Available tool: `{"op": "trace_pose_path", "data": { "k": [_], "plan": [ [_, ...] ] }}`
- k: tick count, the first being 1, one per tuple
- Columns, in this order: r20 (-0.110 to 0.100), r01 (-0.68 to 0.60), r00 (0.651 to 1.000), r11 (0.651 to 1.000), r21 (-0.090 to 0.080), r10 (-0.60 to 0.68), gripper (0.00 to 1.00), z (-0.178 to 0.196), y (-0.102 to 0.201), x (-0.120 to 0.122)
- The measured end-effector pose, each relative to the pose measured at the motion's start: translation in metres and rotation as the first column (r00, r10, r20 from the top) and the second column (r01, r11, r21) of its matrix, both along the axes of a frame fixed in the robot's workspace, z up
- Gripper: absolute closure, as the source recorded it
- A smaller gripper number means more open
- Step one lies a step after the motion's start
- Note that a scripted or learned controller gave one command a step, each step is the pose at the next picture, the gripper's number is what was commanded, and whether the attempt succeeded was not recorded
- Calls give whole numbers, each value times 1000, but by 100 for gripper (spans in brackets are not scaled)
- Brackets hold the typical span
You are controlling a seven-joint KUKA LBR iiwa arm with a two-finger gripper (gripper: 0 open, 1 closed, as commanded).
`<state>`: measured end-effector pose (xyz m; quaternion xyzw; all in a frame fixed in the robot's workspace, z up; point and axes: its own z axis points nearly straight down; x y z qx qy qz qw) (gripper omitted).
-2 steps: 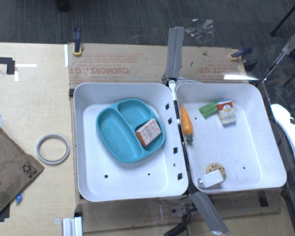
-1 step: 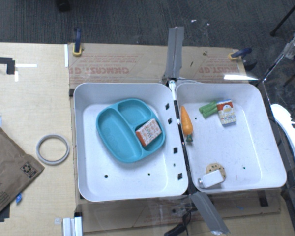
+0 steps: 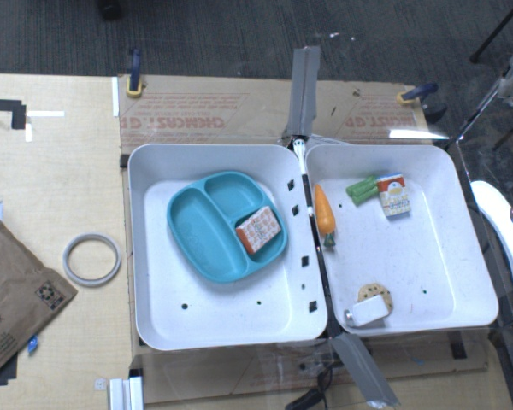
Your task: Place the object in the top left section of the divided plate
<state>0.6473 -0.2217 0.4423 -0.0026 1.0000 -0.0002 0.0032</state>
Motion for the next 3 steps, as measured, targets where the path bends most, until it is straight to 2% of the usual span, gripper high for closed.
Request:
{"op": "trace_pose_path", "data": {
  "k": [1, 2, 3],
  "plan": [
    [0, -524, 852, 852, -2, 524, 100, 0, 0, 13],
    [-2, -621, 784, 784, -1, 621, 100, -101, 1, 13],
    [-1, -927, 375, 375, -5, 927, 100, -37, 0, 13]
  ]
}}
